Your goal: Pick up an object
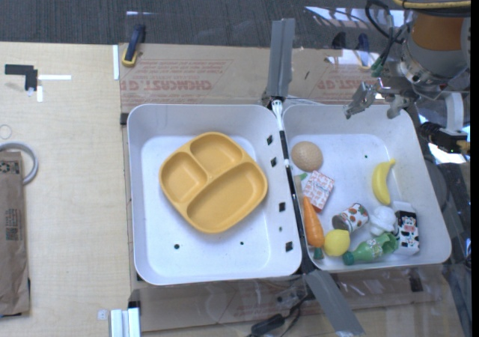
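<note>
While the gripper [372,97] hangs open and empty over the right bin's [352,141] far rim, nothing looks picked yet: banana [382,181], carrot [313,225] and the rest lie in that bin, so the whole grasp remains.

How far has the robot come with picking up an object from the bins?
Nothing looks done yet. The gripper is above the far edge of the right bin, and no object is between its fingers. The banana, carrot, lemon and the other items all lie in the right bin; the yellow plate lies in the left bin. Left to do: descend, grasp one item, and lift it.
</note>
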Robot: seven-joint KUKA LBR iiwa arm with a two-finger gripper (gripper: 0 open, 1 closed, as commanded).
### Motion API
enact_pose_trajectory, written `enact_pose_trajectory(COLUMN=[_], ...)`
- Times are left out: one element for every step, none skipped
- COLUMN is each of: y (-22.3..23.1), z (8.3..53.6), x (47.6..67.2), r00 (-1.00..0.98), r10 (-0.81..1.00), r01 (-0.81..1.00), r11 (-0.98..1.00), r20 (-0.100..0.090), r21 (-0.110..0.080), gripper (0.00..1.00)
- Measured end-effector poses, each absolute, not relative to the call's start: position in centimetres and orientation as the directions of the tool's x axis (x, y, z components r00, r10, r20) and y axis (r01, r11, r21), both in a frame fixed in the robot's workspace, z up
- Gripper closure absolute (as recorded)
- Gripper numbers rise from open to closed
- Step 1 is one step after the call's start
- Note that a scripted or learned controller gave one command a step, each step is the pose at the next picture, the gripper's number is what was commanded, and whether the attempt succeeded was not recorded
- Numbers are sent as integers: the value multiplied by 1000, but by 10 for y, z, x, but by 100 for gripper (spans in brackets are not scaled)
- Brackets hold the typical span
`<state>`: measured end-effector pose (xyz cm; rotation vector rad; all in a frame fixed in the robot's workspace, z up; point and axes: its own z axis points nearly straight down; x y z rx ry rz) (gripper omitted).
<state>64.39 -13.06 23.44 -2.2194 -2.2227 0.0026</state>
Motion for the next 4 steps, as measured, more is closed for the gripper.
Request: enact_pose_trajectory(y=[-183,-205,-206,-182], z=[137,91,101,235], x=[611,571,572,612], r00=[-51,-83,-80,-53], r10=[999,997,997,999], r01=[999,997,997,999], r11=[51,83,80,53], r20=[-1,0,-2,-2], r21=[-3,-1,1,1], gripper=[0,0,100,100])
